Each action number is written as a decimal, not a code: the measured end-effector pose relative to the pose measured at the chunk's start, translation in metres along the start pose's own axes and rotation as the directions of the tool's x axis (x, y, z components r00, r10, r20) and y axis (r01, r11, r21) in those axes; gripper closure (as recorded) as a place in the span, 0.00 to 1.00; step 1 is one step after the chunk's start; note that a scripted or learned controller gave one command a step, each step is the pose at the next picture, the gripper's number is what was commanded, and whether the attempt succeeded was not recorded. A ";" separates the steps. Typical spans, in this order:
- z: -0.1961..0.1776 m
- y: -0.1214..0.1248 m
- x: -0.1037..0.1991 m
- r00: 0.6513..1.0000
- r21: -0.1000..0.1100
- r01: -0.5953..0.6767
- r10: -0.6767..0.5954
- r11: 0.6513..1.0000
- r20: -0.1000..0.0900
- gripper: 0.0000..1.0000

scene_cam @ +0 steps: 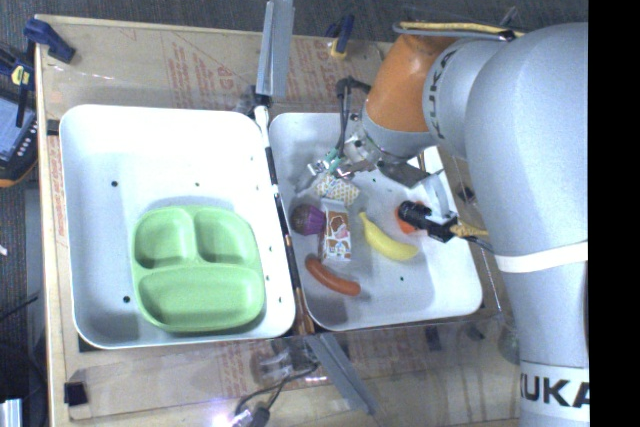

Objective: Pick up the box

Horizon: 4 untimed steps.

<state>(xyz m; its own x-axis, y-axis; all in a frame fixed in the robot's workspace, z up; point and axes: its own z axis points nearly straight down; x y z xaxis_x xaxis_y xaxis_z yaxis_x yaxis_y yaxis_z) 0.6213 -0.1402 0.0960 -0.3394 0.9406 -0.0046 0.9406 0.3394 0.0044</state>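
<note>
The box (338,233), a small printed carton with a red and white picture, lies flat in the middle of the right bin (455,290). My gripper (333,171) hangs just above the carton's far end, near a crumpled patterned wrapper (336,187). The arm covers the bin's far right part.
Beside the box lie a purple round item (308,218), a red sausage (333,277), a yellow banana (388,241) and a small orange piece (404,224). The left bin (90,155) holds a green divided tray (198,267). Clamps stand along the bench's far edge.
</note>
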 end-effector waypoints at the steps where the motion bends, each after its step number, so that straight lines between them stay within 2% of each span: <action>1: -0.012 0.001 -0.001 1.000 -0.002 0.003 -0.003 1.000 0.003 1.00; 2: -0.150 0.014 0.069 0.987 0.004 0.160 -0.160 0.987 -0.005 1.00; 3: -0.150 0.013 0.069 0.987 0.004 0.159 -0.159 0.987 -0.005 0.00; 4: -0.100 -0.027 0.025 0.999 0.009 -0.047 0.047 0.999 -0.006 0.00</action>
<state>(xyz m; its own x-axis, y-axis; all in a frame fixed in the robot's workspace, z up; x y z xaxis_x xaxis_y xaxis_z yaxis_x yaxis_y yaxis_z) 0.5869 -0.1260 0.1958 -0.2950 0.9555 0.0011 0.9555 0.2950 -0.0040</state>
